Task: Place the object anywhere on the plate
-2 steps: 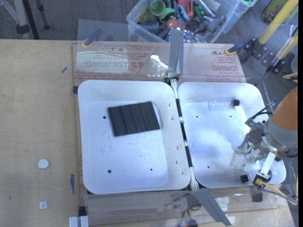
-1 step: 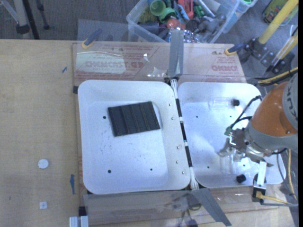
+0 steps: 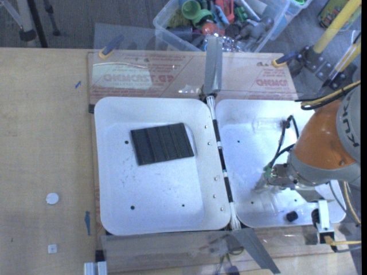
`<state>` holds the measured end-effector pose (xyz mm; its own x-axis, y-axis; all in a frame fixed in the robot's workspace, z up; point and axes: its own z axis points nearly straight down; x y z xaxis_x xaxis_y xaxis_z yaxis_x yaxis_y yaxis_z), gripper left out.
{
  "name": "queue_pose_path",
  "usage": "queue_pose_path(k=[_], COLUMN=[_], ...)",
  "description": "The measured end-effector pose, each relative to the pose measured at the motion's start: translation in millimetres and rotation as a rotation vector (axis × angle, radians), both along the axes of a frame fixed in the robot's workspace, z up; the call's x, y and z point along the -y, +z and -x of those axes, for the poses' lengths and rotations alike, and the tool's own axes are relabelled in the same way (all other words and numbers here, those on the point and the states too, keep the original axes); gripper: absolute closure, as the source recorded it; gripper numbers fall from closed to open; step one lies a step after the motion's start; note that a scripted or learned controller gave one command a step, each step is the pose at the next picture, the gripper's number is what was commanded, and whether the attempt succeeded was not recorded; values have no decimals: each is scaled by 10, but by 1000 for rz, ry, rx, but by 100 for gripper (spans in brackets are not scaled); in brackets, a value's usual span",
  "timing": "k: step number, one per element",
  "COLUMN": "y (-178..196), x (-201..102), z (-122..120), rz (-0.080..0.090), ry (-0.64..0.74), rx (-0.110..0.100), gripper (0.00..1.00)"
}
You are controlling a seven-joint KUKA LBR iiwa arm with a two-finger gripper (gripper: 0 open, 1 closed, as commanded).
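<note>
A dark grey ribbed plate point(image 3: 163, 144) lies flat in the left bin point(image 3: 114, 205), a little above its middle. The arm comes in from the right over the right bin point(image 3: 241, 136), and its gripper point(image 3: 269, 177) is low near the bin floor, right of centre. A faint clear object point(image 3: 267, 123) lies near the far wall of the right bin, apart from the gripper. Just below the gripper another glassy patch point(image 3: 262, 199) rests on the floor; whether the gripper touches it is hidden by the wrist.
The orange wrist band point(image 3: 327, 145) and black cables point(image 3: 285, 136) hang over the right bin's right half. A divider ridge point(image 3: 220, 159) separates the bins. A clear tub of toys point(image 3: 223, 10) stands beyond the bench. Small black and white fittings point(image 3: 317, 215) sit at the right bin's near corner.
</note>
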<state>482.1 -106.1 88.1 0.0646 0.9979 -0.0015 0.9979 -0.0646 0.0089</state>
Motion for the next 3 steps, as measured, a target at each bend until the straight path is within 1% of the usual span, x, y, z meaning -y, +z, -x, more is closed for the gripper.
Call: queue_pose_path(k=[1, 2, 3], y=[-5, -3, -4], x=[395, -143, -171], z=[-5, 0, -3], rz=[-4, -4, -10], ry=[-213, -322, -621], rx=[1, 0, -1], gripper=[100, 100, 100])
